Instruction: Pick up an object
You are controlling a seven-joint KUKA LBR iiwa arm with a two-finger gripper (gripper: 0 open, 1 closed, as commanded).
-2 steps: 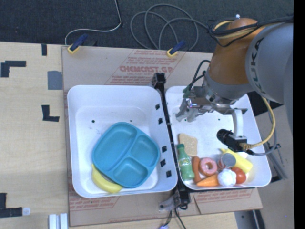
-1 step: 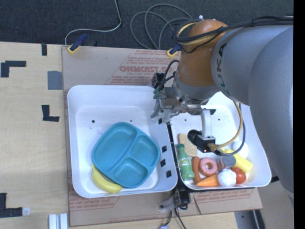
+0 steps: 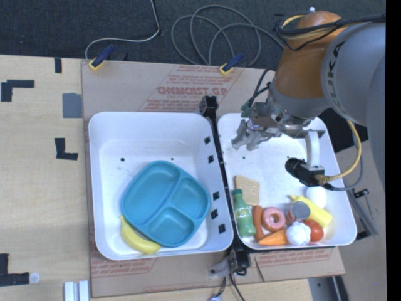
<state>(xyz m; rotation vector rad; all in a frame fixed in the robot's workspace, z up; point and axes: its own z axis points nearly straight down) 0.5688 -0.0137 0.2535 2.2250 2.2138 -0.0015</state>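
End effector (image 3: 248, 143) hangs over the far left corner of the right bin (image 3: 276, 171), close to the divider where the two bins meet. Its two grey fingers (image 3: 240, 140) stand spread, and nothing sits between them. Bare white bin floor lies directly below it.

Nearer the bin's front edge, well apart from the end effector, lies a crowd of toy foods. A tan slice of bread (image 3: 248, 188) lies closest, by the left wall. Just in front of it a green bottle (image 3: 242, 214) lies along that wall, with an orange-red piece (image 3: 259, 217) beside it whose kind I cannot tell. A pink doughnut (image 3: 274, 218) touches that piece, and an orange carrot (image 3: 272, 237) lies against the front wall. Toward the front right corner sit a white ball (image 3: 299, 233), a red tomato (image 3: 316, 231), a grey round thing (image 3: 301, 211) and a yellow piece (image 3: 318, 215), all packed together.

In the left bin (image 3: 125, 137), a blue divided plate (image 3: 166, 202) rests toward the front, and a yellow banana (image 3: 139, 239) pokes out from under its front left edge.

Both bins stand on a cardboard sheet (image 3: 182, 93) with red print, held at its far edge by two blue and yellow clamps (image 3: 100, 58) on the worktop (image 3: 37, 187).
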